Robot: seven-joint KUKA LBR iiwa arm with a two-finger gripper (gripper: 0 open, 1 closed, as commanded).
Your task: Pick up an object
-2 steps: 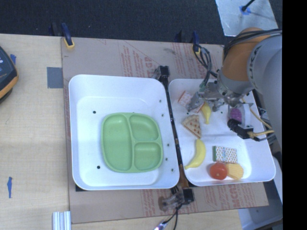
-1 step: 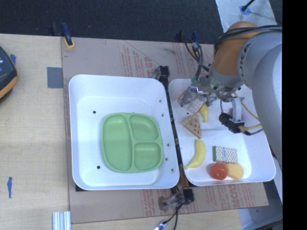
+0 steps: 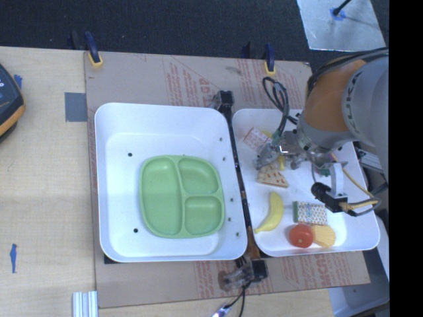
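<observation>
Hovering right of centre over the right bin [image 3: 370,240], my gripper [image 3: 276,152] sat by the cracker [image 3: 272,176]; its grasp I couldn't tell. Nothing looked lifted yet.

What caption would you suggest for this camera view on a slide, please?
KUKA arm's gripper poised low over right bin of toy food; green divided plate in left bin.

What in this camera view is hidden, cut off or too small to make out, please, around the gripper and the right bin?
- Gripper: the wrist above covers its fingertips in the camera view; open or shut cannot be told.
- Right bin: the arm hides its far right corner.
- Wedge-shaped item: too small to identify.
- Small packet: print too small to read.
- Black and orange device: cut by the left edge.
</observation>
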